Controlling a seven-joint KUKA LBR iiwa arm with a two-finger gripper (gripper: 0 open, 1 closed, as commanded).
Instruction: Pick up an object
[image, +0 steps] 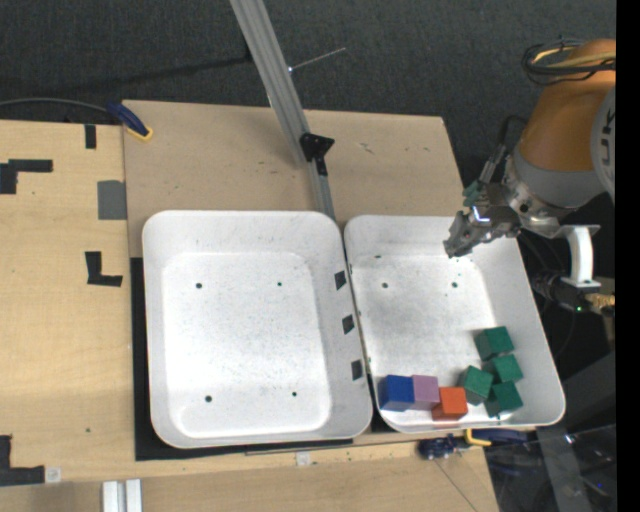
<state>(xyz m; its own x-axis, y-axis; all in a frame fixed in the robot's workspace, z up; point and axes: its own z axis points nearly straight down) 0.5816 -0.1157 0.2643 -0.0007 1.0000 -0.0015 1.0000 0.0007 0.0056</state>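
Right bin (520, 290): blocks clustered in its near right corner, blue (398, 390), purple (425, 389), orange (451, 402), several green (494, 343). Jaws (462, 243): over the bin's far end, well apart from the blocks; carrying nothing; open or shut, cannot tell. Risk: blocks touch one another and the wall, so a descent may jam or nudge them aside.

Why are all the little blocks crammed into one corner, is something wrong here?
Nothing looks broken or spilled. The blocks sit bunched in the near corner of the right bin: blue block, purple block, orange block and several green blocks, some tilted. The claw hangs above the bin's far end, away from them.
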